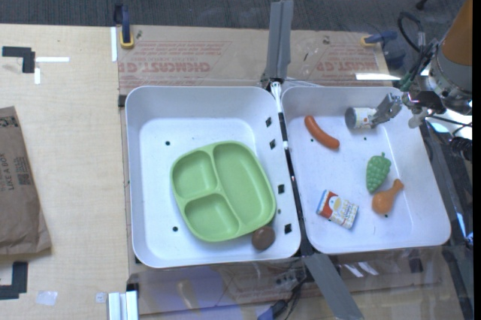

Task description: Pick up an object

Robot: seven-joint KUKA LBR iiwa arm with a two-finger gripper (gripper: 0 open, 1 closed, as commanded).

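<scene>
Right bin [421,236] middle lies open between sausage [322,132] and carton [337,208].

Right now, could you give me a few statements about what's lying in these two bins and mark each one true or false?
1. The green divided plate lies in the left bin. True.
2. The sausage lies on the plate. False: it lies in the right bin.
3. A brown round object sits beside the plate's near edge. True.
4. The small carton stands in the left bin. False: it lies in the right bin.
5. The gripper is over the right bin, near the small can. True.
</scene>
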